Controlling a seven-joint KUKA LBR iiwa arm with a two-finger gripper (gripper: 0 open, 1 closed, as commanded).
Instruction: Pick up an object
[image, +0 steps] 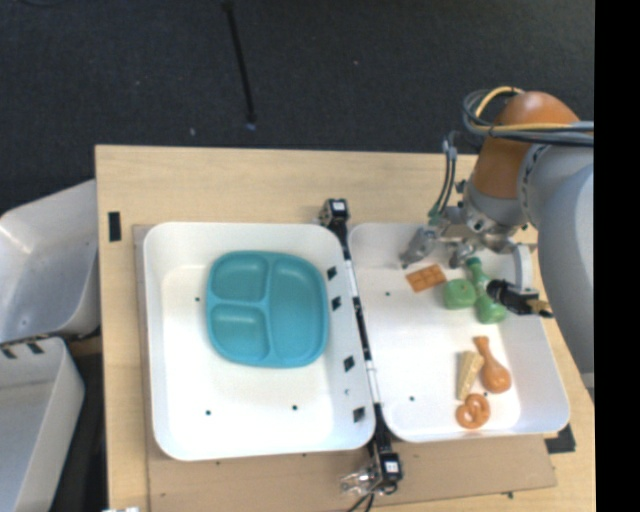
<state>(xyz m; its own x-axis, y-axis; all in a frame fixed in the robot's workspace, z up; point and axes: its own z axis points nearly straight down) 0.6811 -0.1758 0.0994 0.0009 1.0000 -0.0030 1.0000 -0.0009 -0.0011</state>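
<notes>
My gripper (441, 254) hangs over the far part of the right bin (420, 400), open, with nothing between its fingers. Just below it lies a small orange cracker (425, 278). To the cracker's right sits a green toy vegetable (472, 296), close under the wrist. Nearer the front of the bin are a tan drumstick (490, 368), a beige stick (466, 374) and an orange pretzel (473, 411).
The left bin (180, 410) holds a teal divided plate (268, 307). A raised divider with black clips (354, 330) runs between the bins. The arm's grey body (560, 230) looms over the right bin's far right corner.
</notes>
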